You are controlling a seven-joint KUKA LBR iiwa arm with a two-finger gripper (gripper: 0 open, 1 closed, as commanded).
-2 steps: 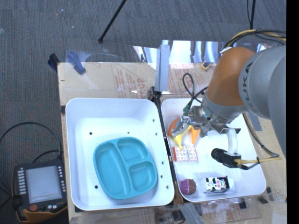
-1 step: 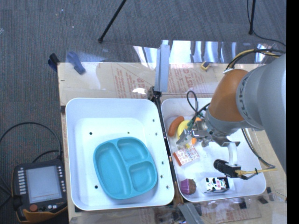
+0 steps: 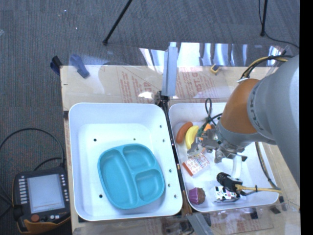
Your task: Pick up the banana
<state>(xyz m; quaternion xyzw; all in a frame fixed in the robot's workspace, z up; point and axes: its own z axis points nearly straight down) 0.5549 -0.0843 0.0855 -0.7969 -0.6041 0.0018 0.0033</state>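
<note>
Two shallow white bins side by side: left bin (image 3: 78, 131) and right bin (image 3: 188, 112).

Item 1, banana (image 3: 191, 136): yellow, in the upper left part of the right bin, near the wall shared by the bins. Long axis on a steep diagonal, one end toward the upper right of the frame, the other toward the lower left. Its right edge is covered by the gripper (image 3: 205, 142), which sits just beside or on it; contact cannot be judged, nor can the gripper's grip state be made out.

Item 2, orange-red oblong thing (image 3: 183, 131): touching the banana's left side, on a like slant.

Item 3, small red-and-white packet (image 3: 195, 164): just below the banana.

Item 4, purple cupcake-like thing (image 3: 197, 195): lower left corner of the right bin.

Item 5, black-and-white patterned thing (image 3: 225, 196): low in the right bin, too small to identify.

Item 6, blue divided plate (image 3: 131, 175): in the left bin.

Grey arm (image 3: 274, 106) covers the right bin's upper right.
</note>
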